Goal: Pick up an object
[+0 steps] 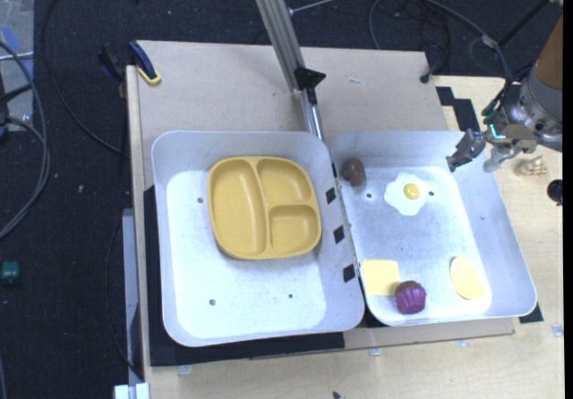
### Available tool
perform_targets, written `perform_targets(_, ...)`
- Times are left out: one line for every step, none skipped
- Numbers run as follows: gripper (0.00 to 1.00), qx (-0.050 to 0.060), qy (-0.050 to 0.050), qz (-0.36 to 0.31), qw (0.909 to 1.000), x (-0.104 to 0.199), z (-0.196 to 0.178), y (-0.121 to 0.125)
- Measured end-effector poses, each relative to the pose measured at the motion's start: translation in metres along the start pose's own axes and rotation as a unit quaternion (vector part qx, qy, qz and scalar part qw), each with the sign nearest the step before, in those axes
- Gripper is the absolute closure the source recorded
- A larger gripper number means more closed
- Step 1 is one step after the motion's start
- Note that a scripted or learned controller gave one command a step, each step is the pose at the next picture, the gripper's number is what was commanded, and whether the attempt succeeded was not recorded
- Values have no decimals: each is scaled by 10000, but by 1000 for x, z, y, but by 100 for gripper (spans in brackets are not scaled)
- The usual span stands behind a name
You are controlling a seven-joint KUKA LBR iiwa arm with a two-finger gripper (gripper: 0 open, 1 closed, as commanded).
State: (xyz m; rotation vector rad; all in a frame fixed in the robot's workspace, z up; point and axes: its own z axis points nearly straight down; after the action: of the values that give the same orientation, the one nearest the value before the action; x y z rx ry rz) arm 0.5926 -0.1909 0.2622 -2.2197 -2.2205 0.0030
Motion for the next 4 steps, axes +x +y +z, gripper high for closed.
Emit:
perform_targets(0,-14,-3,-3,10000,0,-1,1)
perform_targets(0,1,-1,7,10000,-3,42,0)
perform_targets(0,5,1,11,10000,-12,94,-5)
perform_targets(0,9,5,-11,10000,-3,144,-1)
